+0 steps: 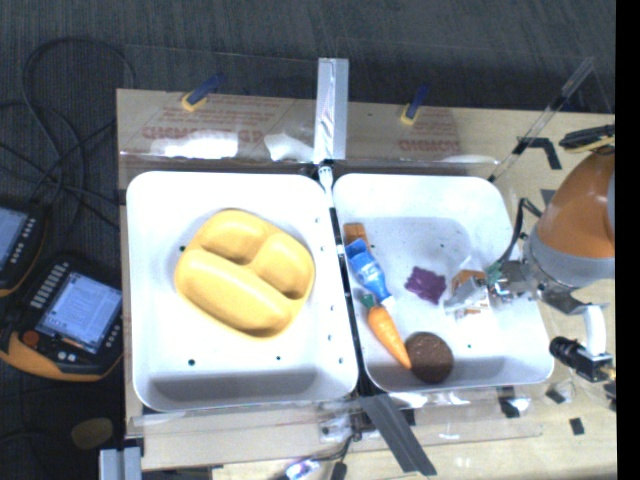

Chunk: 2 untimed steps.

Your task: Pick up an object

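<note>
- My pincer (472, 293) hangs low at the right side of the right-hand shallow white bin (400, 193); I cannot tell how it is set.
- A small crumpled purple piece (425, 284) lies just left of it, apart.
- Along that bin's left wall lie a blue and white tube-shaped toy (364, 266), then an orange toy carrot (388, 334).
- A round brown ball (430, 355) touches the carrot's tip.
- A big yellow bun-shaped lump (245, 271) fills the middle of the left-hand white bin (160, 368) on the worktop (470, 123).
</note>
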Each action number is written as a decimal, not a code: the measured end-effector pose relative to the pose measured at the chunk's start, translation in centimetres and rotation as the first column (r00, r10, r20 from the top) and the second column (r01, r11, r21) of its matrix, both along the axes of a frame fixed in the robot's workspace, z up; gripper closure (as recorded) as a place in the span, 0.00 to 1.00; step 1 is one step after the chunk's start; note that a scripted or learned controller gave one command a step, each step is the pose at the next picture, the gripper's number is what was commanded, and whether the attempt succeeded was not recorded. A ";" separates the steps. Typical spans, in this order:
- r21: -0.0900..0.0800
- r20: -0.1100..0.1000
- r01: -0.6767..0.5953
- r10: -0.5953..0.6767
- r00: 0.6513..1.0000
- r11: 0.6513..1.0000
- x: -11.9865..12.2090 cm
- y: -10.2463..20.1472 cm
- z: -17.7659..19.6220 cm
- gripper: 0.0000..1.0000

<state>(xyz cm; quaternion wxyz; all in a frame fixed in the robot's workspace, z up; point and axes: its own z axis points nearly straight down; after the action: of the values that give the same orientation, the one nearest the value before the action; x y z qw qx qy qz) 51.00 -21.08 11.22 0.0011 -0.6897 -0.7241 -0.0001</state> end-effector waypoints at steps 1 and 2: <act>0.005 0.007 0.039 -0.039 0.999 0.999 2.0 0.9 -2.3 0.00; -0.002 0.000 -0.228 0.228 0.974 0.974 5.9 -1.2 5.8 0.00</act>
<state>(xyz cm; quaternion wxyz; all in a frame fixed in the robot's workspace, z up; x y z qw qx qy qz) 56.93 -22.28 17.03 0.0002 -0.6020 -0.7985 0.0008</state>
